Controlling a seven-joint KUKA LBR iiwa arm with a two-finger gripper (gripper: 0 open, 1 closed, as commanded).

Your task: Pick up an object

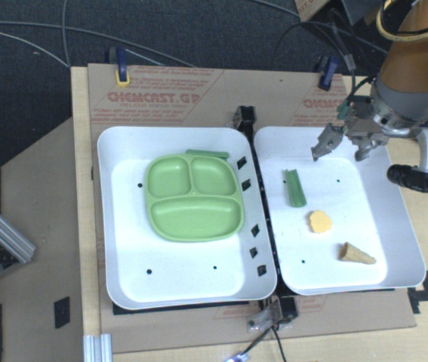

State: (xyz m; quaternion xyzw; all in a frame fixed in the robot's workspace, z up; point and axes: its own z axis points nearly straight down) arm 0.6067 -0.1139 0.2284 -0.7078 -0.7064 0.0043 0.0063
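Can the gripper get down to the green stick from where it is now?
Probably yes. The gripper hangs open above the right bin, and the green stick lies flat below it, apart from the yellow piece, with nothing between.

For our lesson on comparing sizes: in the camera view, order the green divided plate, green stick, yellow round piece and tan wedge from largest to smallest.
1. green divided plate
2. green stick
3. tan wedge and yellow round piece: these look too alike to rank.

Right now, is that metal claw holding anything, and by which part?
Nothing is held. The open two-finger gripper hangs over the right white bin, apart from the green stick.
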